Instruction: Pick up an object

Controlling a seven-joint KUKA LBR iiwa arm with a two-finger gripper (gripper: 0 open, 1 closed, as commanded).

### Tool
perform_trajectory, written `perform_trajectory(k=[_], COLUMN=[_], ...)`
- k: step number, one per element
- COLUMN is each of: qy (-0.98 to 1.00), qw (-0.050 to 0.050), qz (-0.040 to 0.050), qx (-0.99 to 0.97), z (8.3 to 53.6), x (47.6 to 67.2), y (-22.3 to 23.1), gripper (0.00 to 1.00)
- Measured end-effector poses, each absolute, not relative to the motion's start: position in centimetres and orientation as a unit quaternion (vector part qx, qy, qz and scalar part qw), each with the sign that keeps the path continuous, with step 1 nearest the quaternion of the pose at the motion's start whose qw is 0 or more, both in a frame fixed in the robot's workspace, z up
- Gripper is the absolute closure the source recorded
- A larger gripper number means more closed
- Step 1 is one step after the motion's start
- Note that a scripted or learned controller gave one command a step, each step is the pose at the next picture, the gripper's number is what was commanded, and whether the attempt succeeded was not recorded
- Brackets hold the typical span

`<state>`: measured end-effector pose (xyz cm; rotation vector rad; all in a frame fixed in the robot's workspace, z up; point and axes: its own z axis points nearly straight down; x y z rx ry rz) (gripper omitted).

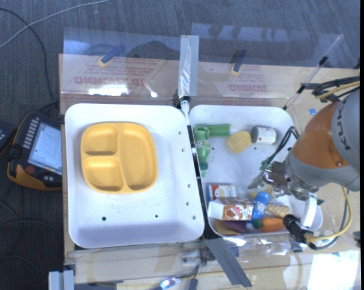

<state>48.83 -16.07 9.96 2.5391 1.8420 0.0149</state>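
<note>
Fingers (267, 189) state unclear, just above blue-capped bottle (260, 204), right bin (242, 110)

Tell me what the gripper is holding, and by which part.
Cannot be told: the gripper sits low among the right bin's clutter, nothing visibly held.

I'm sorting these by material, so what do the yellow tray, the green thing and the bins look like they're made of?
Yellow tray: looks like moulded plastic, matte, with smooth rounded compartments and an even colour.
Green thing: probably plastic, with a uniform colour and a slight sheen; it's too small to be sure.
Bins: seem to be rigid white plastic, smooth and faintly glossy, with rounded corners and rims.
</note>
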Motion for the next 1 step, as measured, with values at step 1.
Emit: perform_trajectory(k=[1], qy=[0.621], qw=[0.000], qz=[-0.0019], qx=[0.784], z=[20.41], x=[53.26], y=[-12.36], gripper=[1.00])
